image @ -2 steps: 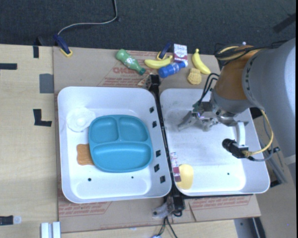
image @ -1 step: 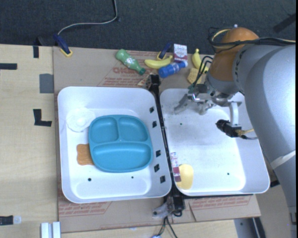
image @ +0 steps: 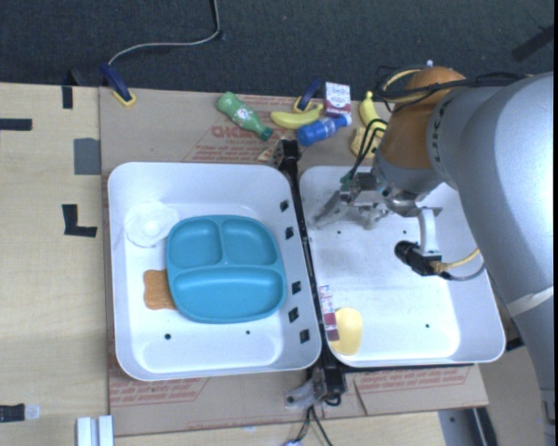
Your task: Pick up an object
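Counter, two white bins. Jaws (image: 339, 207): spread, nothing between them, low in right bin (image: 465, 337). Yellow object (image: 348, 329): well below jaws, against divider wall. Risk: closing on bare floor.

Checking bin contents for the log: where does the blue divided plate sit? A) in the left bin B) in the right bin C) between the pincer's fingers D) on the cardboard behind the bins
A: the blue divided plate lies flat inside the left bin, while the pincer is over the right bin.
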You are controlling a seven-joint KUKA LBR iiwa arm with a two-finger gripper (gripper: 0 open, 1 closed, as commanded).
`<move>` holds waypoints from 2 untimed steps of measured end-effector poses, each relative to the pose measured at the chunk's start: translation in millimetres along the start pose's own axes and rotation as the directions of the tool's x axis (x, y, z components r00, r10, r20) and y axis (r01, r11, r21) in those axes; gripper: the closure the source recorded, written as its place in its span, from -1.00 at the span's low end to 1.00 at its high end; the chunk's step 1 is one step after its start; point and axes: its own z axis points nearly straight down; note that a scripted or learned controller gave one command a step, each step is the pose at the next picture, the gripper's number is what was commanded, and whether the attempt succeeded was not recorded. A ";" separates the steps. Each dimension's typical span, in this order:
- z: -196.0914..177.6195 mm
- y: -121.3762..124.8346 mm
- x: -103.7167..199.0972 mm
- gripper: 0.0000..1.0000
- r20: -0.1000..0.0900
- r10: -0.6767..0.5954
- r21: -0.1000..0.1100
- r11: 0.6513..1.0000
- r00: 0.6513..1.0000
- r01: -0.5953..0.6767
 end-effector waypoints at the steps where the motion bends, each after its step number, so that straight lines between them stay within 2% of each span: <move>1: 0.6 27.0 0.8 -1.00 -0.001 0.000 -0.001 1.000 1.000 0.000; 2: 0.5 27.0 -1.5 -1.00 0.000 -0.001 0.000 1.000 1.000 0.001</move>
